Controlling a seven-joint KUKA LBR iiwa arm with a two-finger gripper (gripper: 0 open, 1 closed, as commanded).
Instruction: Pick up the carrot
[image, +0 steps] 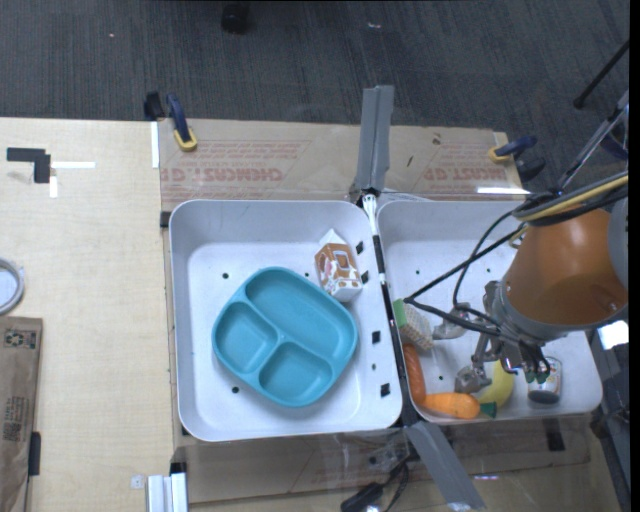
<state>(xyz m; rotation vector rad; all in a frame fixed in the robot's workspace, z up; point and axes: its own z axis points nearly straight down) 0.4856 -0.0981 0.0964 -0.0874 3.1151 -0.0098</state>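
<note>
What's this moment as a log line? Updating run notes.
gripper low in right bin | over yellow item | carrot lying beside, ungrasped

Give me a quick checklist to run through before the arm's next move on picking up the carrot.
1. Carrot located: ok. The carrot lies at the near edge of the right bin.
2. Gripper over the right bin: ok. The gripper is low, just right of the carrot.
3. Gripper centred on the carrot: not ok. It sits over a yellow item instead.
4. Carrot held: not ok. It lies in the bin.
5. Clutter near the carrot: not ok. The yellow item touches its right end, and an orange strip lies at its left.
6. Jaws open enough: cannot tell.
</note>
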